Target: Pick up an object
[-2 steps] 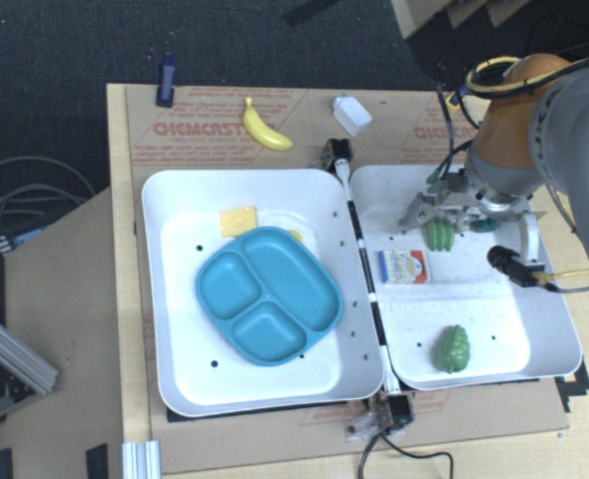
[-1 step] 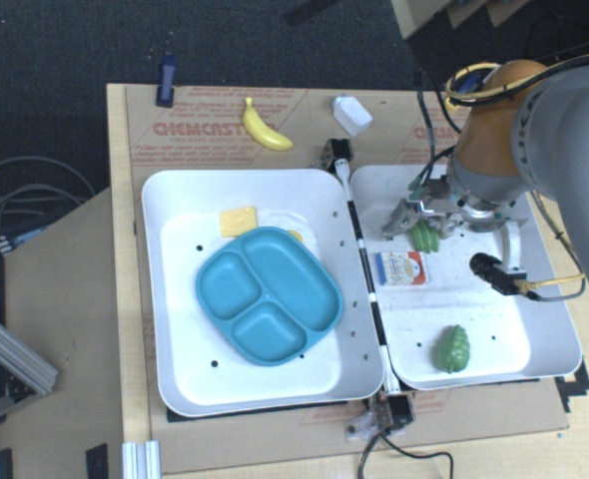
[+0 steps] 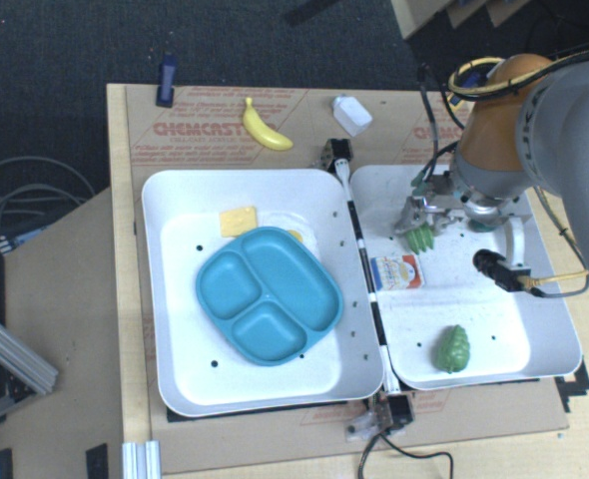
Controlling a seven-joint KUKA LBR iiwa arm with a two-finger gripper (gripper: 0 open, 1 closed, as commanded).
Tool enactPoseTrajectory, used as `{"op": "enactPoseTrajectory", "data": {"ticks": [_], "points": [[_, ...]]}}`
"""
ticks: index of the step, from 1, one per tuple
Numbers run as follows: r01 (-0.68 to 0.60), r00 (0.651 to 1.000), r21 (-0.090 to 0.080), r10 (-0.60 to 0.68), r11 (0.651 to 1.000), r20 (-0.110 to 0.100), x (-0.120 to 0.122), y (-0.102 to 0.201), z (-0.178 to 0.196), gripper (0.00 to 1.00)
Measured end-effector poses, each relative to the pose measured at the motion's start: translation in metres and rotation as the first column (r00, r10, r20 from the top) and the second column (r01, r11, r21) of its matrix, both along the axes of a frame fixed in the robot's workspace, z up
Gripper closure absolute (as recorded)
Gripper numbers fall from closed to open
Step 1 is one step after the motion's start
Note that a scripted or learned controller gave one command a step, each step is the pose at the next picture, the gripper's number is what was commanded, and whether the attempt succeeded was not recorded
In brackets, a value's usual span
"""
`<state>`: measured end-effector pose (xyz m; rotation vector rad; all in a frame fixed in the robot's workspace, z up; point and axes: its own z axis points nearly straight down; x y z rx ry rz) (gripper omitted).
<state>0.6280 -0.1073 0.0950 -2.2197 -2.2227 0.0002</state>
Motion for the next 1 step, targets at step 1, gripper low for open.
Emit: {"op": "enactPoseTrajectory", "data": {"ticks": [1], "points": [[0.000,1.000,0.001,0.000,1.000,0.003,-0.0336,0.0639,0.0908,1.00]]}}
